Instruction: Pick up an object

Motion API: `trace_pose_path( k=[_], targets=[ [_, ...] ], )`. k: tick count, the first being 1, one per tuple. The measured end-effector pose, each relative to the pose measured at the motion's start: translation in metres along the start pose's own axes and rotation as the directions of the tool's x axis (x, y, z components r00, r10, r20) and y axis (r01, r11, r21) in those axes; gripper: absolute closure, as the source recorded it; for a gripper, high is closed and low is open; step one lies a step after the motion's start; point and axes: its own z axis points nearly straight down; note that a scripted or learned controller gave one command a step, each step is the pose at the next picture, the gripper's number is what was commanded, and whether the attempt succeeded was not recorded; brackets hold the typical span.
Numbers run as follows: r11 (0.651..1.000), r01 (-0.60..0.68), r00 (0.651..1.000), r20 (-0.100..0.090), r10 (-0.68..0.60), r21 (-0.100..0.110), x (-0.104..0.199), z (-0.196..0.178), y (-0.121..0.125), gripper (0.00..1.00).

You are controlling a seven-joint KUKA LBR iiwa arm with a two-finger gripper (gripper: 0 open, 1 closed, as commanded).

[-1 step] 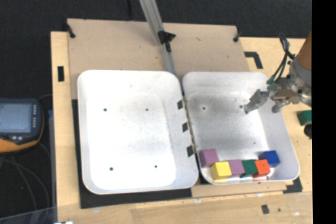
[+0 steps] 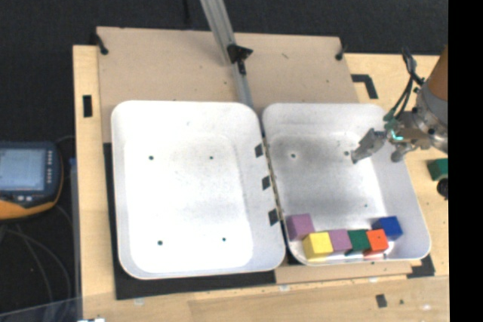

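Several small blocks lie in a row along the near edge of the right bin [image 2: 332, 117]: a purple block [image 2: 300, 225], a yellow block [image 2: 318, 243], a mauve block [image 2: 339, 240], a green block [image 2: 358, 241], an orange block [image 2: 376, 240] and a blue block [image 2: 388, 226]. My gripper [image 2: 382, 148] hangs over the bin's far right part, well apart from the blocks. Its fingers [image 2: 367, 143] are spread open with nothing between them.
The left bin [image 2: 121, 124] sits beside the right one, with a row of dark clips [image 2: 266, 181] between them. A slanted metal rail [image 2: 215, 7] rises behind the bins. A handheld pendant [image 2: 26, 177] lies off the bench at the left.
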Motion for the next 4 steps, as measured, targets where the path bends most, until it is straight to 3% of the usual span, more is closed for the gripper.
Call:
trace_pose_path(
  k=[1,2,3,4],
  targets=[
    [1.0,-0.001,1.0,0.0,0.001,0.0,0.0,0.0,0.0,0.0],
    [1.0,0.012,1.0,-0.003,-0.012,0.003,0.107,0.025,0.016,0.0],
    [1.0,0.008,1.0,0.0,-0.008,0.002,0.126,0.063,0.061,0.0],
    [1.0,0.008,1.0,0.0,-0.008,-0.003,0.148,0.06,0.129,0.0]
  ],
)
